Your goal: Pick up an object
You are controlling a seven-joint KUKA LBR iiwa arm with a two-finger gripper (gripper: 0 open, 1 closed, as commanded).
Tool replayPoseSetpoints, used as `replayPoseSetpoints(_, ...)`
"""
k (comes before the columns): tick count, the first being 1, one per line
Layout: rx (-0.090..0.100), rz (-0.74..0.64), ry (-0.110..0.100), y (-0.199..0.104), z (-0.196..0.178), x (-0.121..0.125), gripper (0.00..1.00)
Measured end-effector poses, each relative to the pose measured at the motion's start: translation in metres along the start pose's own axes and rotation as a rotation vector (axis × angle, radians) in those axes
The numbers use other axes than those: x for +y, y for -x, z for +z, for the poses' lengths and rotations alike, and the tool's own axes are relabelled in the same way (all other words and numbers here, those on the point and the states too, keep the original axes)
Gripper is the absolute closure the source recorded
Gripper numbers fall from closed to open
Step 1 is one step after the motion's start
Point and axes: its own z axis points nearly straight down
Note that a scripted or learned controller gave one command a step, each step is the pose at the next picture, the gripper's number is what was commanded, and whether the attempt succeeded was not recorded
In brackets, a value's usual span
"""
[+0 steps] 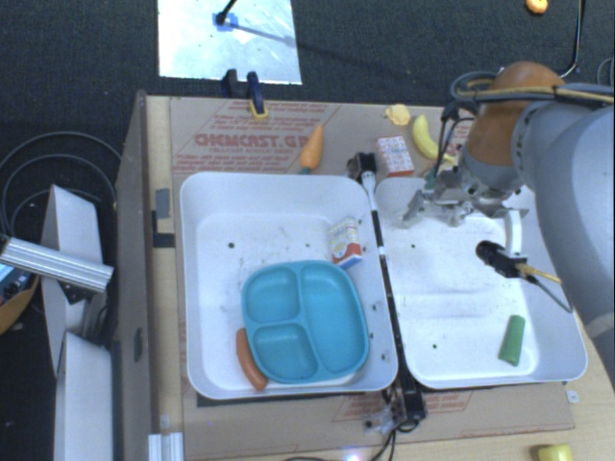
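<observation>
A yellow scrap [554,452] is lying nearest, just off the near-right corner of the cardboard [259,128] that is carrying both bins.

The block [513,339], green and short, is lying in the right bin [452,377], close to that bin's near-right corner. Its long side is running roughly near to far with a slight tilt. It is touching no wall, and bare white floor is spreading all round it.

The gripper [437,211] is hanging over the same bin's far-left corner, diagonally across from the block and well apart from it. Whether it is standing wide or narrow cannot be told from this angle. The floor between gripper and block is showing as open white with a few dark specks. The grey arm [567,181] is reaching in over the bin's far-right side and covering part of the right wall there.

In the left bin [207,257] a blue tray [305,320] with three compartments is sitting toward the near-right corner. A sausage [251,358] is lying just beside the tray's near-left edge. A small carton [345,241] is leaning near the bin's right wall, just past the tray's far-right corner.

Beyond the bins, along the cardboard's far side, a carrot [311,148] is lying behind the left bin. A pink box [394,155] and a banana [424,136] are lying behind the right bin, near the gripper but outside the wall.
</observation>
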Motion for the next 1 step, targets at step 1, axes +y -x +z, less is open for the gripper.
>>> replayPoseSetpoints(1, -0.002, 0.002, 0.005, -0.0329, -0.0051, 0.0016, 0.0)
